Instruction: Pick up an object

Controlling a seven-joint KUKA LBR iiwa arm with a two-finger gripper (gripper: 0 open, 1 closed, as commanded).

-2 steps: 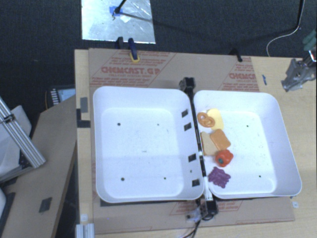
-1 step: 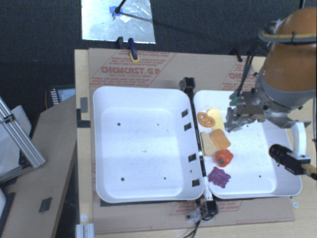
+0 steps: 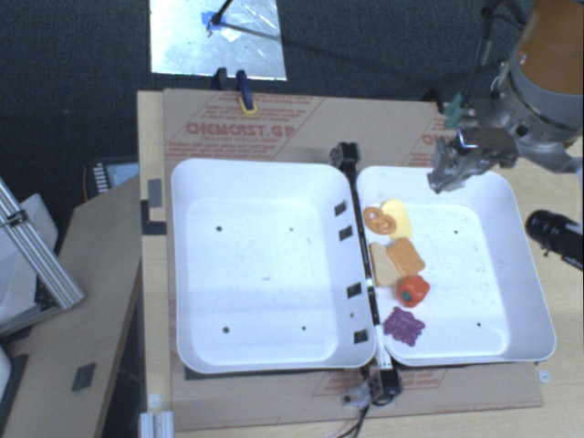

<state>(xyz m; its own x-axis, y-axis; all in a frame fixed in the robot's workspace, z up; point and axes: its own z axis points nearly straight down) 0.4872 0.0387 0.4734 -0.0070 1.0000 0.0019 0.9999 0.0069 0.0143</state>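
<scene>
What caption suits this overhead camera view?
Gripper over right bin's far edge; toy foods lie along its left wall.

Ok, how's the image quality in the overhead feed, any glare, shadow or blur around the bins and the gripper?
Camera view: lighting is even, and both white bins show only soft shadow along their walls; the foil sheet at the top reflects brightly; the gripper looks slightly soft, its fingers hard to resolve; the small items, like the purple piece, are low in detail.

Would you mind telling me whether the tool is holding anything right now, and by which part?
Nothing is held. The tool hangs above the right bin's far rim, apart from the toy food lying along that bin's left side.
</scene>
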